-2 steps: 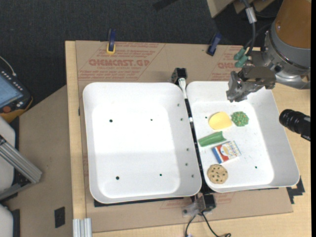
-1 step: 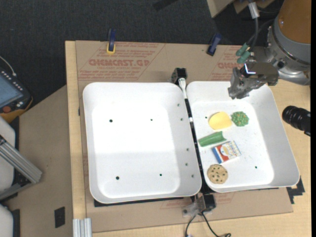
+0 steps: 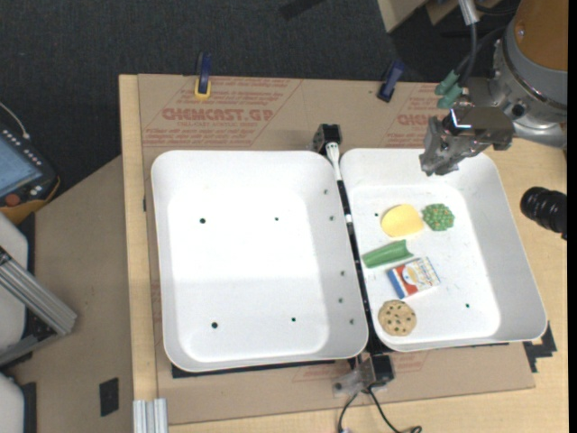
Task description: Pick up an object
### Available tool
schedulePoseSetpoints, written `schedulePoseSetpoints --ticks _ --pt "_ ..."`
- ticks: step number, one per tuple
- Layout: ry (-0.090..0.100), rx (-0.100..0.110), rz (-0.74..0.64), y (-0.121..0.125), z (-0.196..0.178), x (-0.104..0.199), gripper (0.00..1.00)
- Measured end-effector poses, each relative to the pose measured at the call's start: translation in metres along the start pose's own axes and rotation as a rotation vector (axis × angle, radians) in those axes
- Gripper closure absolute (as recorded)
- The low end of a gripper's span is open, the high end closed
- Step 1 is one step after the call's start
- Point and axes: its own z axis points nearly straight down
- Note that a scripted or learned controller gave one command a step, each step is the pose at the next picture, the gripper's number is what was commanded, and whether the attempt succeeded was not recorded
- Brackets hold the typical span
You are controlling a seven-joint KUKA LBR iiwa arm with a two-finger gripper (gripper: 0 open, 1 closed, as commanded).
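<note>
Grey jaws [image 3: 439, 162] (open or shut, I cannot tell) hover over the right bin [image 3: 505, 282].

The grey KUKA arm [image 3: 532, 70] is reaching in from the upper right of the frame, its orange band [image 3: 545, 16] showing at the top right corner. Its wrist is angling down and toward the left, carrying a dark grey two-finger pincer [image 3: 439, 162] that is hanging in the upper right part of the frame. The pincer is pointing downward, its tips sitting low and dark; nothing is showing between them.
</note>
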Motion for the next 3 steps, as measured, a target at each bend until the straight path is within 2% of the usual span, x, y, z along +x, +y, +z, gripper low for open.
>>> schedulePoseSetpoints --ticks 1,2,3 --pt "0.0 -0.003 -0.001 0.001 -0.01 0.0 1.0" --pt "0.002 0.036 0.017 -0.009 0.1 -0.092 1.0" --pt "0.005 0.031 0.004 -0.01 0.145 -0.06 1.0"
